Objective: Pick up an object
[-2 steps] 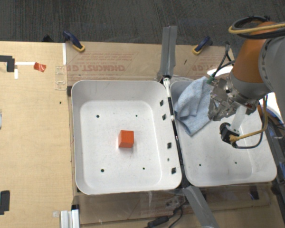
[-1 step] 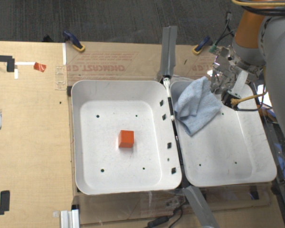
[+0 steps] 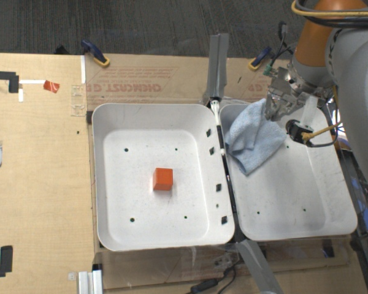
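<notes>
A light blue cloth (image 3: pixel 254 141) lies bunched in the back left corner of the right bin (image 3: pixel 294 201), its upper right corner drawn up to a peak. My gripper (image 3: pixel 273 111) sits at that peak, at the back of the right bin, shut on the cloth's corner. The rest of the cloth hangs down and left toward the divider between the bins. A small orange-red block (image 3: pixel 163 179) rests near the middle of the left bin (image 3: pixel 99 164), well away from the gripper.
A grey upright post (image 3: pixel 218 66) stands behind the gap between the bins. The arm's orange band (image 3: pixel 322 23) and cables (image 3: pixel 313 133) hang over the right bin's back right. Blue clamps (image 3: pixel 95 52) hold the cardboard at the back.
</notes>
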You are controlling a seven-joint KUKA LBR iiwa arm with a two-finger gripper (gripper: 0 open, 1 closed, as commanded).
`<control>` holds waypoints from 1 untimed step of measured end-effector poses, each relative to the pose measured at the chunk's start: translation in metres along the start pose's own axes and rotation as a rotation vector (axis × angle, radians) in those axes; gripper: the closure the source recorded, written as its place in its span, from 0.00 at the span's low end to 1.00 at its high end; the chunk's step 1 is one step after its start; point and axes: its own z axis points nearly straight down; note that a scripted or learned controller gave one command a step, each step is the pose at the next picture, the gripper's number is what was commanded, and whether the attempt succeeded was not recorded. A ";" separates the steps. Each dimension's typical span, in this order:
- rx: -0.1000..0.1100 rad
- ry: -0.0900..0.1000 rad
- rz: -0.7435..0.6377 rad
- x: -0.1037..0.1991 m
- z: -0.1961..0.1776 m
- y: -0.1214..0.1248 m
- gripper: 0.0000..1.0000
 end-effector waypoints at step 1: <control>-0.004 0.000 -0.323 -0.046 -0.012 0.018 1.00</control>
